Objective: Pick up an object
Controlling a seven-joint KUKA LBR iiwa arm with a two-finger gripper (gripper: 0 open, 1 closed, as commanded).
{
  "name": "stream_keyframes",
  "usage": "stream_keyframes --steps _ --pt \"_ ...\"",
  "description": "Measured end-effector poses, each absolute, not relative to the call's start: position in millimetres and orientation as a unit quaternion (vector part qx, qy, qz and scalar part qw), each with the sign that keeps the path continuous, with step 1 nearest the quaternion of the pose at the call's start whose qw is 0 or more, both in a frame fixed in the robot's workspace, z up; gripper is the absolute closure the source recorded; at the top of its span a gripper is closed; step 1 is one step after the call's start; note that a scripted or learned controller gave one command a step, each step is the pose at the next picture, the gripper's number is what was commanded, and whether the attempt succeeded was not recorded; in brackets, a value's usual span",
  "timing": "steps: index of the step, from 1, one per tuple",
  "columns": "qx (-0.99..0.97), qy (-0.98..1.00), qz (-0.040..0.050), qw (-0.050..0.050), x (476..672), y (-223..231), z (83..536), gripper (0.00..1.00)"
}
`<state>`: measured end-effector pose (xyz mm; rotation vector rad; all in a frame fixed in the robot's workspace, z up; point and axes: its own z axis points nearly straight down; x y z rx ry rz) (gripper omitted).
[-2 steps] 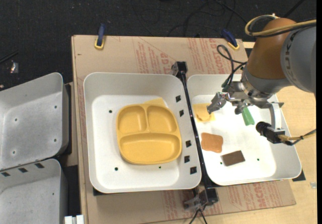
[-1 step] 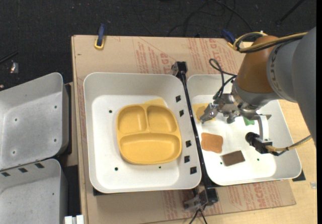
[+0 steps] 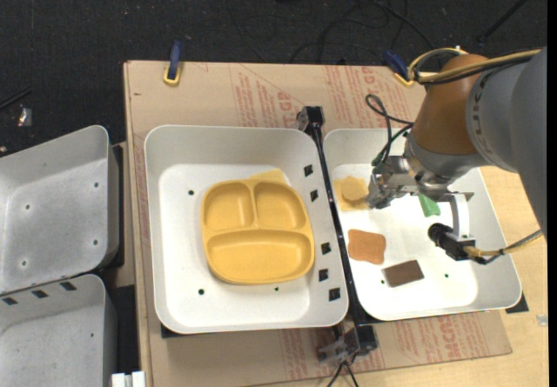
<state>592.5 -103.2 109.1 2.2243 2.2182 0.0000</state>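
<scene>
We found the claw (image 3: 383,190) lowered into the right shallow white bin (image 3: 500,285), just beside a pale yellow spongy piece (image 3: 352,190), probably its target. We could not tell its state. An orange-brown flat square (image 3: 366,245) and a dark brown flat rectangle (image 3: 403,273) lay nearby.

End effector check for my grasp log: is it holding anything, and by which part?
Cannot be told: the end effector hangs over the right bin beside a tan piece.
</scene>
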Motion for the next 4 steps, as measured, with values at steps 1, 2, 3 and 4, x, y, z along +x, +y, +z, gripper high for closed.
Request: stream_keyframes --steps 1,2,3,4 --pt "0.706 0.708 0.0014 0.002 592.2 -102 173 1.0" --pt "0.706 0.708 0.001 0.001 593.1 -102 211 1.0" --pt "0.705 0.709 -0.0004 -0.001 581.5 -56 207 1.0" --pt "0.704 0.71 -0.0001 -0.001 563.4 2 211 1.0"
